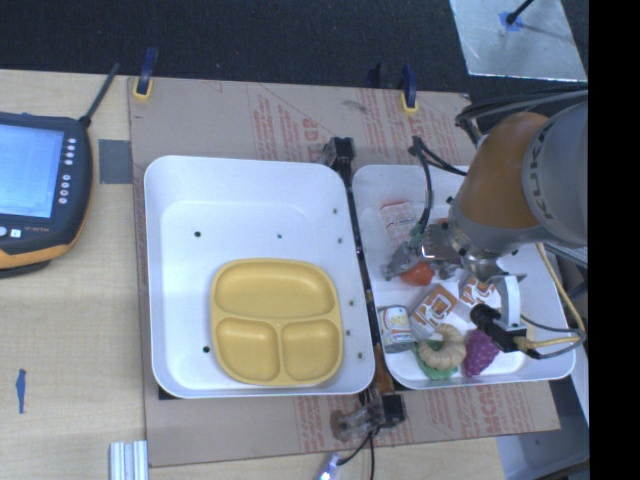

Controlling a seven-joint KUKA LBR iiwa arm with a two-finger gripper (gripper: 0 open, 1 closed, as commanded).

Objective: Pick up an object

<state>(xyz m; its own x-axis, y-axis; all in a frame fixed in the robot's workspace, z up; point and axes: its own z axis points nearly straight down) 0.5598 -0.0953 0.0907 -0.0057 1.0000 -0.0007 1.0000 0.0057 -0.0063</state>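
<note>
Cardboard-covered bench (250, 118), two white bins; left bin (170, 208) holds a yellow divided tray (275, 320). Arm (520, 183) low over right bin (385, 183), gripper (432, 258) among clutter; grip state unreadable. Purple grape toy (481, 352) lies just toward the bin's near edge.

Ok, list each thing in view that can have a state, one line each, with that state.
yellow divided tray: upright in the left bin, compartments bare.
right bin: holds a cluster of small items.
purple grapes toy: lying near the front rim of the right bin.
small packet: lying flat at the back of the right bin.
arm: reaching down over the right bin.
tablet: on the bench, screen lit.
</note>
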